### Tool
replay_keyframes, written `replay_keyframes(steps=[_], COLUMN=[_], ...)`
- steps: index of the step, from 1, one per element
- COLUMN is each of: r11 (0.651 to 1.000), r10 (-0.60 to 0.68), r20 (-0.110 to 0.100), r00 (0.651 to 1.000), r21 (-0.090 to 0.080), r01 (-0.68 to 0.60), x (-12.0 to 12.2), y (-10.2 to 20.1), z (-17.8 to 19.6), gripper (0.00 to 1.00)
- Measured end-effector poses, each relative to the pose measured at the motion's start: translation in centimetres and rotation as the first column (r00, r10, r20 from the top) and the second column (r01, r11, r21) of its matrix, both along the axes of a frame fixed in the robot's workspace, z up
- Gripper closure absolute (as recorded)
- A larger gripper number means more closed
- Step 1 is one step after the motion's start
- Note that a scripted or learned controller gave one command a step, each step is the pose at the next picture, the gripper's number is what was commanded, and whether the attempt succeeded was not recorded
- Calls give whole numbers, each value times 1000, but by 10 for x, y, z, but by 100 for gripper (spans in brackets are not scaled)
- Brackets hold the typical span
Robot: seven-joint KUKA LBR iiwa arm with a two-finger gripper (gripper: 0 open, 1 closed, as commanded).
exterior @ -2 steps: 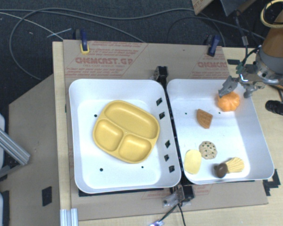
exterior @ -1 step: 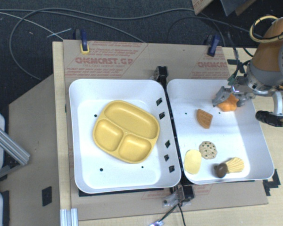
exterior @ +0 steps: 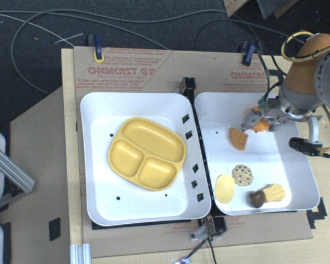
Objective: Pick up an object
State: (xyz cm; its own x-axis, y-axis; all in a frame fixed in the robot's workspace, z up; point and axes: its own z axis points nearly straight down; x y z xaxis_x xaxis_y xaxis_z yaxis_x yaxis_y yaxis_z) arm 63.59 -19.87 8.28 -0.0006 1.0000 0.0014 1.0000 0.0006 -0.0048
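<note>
your end effector [exterior: 257,121] hovers low in the right white bin [exterior: 297,175], just above the tan wedge-shaped toy [exterior: 238,138]; its opening cannot be told, and nothing looks lifted yet.

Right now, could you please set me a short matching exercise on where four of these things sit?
Things:
1. yellow divided plate
2. gripper
3. speckled cookie
4. blue clamp

Places:
A. right bin's upper part
B. bench's far-left edge
C. left bin's middle
D. right bin's lower part

Pairs: 1-C, 2-A, 3-D, 4-B
</note>
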Motion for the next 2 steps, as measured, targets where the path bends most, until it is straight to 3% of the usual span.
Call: replay_keyframes(steps=[1, 2], r11=[1000, 1000], r10=[1, -1], r20=[1, 12], r00=[1000, 1000], r21=[0, -3], r01=[-1, 1], x=[0, 0], y=[0, -1], z=[13, 78], gripper=[100, 100])
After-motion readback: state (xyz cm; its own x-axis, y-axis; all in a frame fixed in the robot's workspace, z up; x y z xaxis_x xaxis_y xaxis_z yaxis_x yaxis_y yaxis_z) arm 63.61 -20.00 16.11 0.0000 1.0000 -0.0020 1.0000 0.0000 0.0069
